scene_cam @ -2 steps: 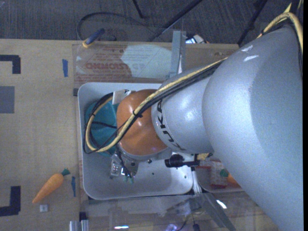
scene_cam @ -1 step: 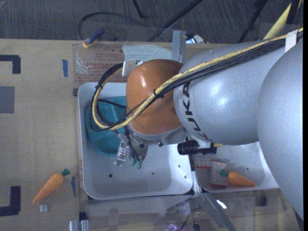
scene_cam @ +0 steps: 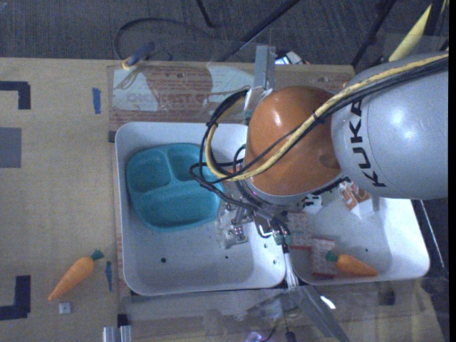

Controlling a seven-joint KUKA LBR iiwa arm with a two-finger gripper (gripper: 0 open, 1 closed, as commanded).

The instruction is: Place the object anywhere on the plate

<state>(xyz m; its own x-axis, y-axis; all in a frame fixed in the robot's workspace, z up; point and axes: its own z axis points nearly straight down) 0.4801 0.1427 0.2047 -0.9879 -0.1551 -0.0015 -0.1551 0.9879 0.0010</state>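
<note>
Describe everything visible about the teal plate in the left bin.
The teal plate is a rounded, divided tray with raised ridges forming compartments, plastic-looking and matte. It lies flat, slightly rotated, in the upper left part of the left bin, near its far wall. The arm overlaps its right edge. No object shows in its visible compartments.

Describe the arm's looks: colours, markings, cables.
The arm is glossy grey with black KUKA lettering and a rounded orange band. Black and yellow cables loop across it. Its pincer is bare metal.
</note>
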